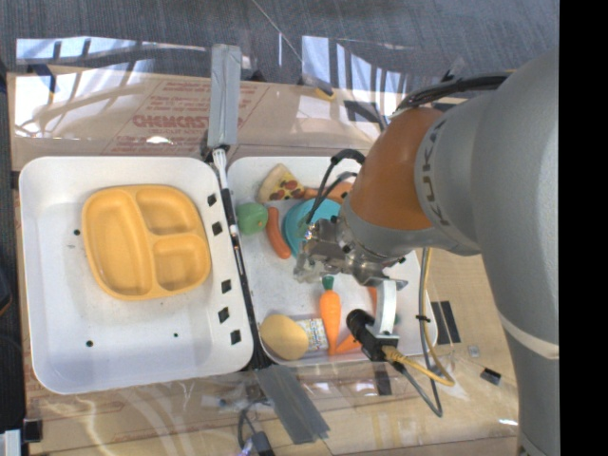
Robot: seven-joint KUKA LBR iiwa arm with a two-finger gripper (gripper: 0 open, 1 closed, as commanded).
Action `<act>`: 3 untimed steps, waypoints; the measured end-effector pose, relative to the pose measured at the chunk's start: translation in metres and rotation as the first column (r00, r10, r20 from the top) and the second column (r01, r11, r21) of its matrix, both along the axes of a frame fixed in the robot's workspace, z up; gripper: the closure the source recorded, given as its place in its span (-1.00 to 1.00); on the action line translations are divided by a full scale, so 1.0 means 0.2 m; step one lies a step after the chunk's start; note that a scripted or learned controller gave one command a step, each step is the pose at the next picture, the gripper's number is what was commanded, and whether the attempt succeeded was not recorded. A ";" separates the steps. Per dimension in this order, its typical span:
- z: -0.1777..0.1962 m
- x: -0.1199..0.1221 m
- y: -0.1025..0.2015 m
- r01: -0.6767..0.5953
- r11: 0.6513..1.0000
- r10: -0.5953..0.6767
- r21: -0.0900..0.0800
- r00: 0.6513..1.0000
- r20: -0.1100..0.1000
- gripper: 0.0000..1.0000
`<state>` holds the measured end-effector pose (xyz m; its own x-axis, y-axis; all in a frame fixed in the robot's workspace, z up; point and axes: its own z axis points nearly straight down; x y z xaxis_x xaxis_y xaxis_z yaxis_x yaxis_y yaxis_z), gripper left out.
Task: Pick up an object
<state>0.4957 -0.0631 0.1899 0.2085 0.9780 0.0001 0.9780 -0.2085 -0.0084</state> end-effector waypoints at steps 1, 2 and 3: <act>0.00 -0.07 0.22 0.330 0.944 -0.330 -0.002 0.944 -0.001 1.00; 0.00 -0.10 0.23 0.446 0.895 -0.446 -0.003 0.895 -0.001 1.00; 0.00 -0.09 0.34 0.629 0.777 -0.629 -0.002 0.777 0.006 1.00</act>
<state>0.4768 0.0043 0.1908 0.7775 0.6289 -0.0008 0.6289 -0.7775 -0.0019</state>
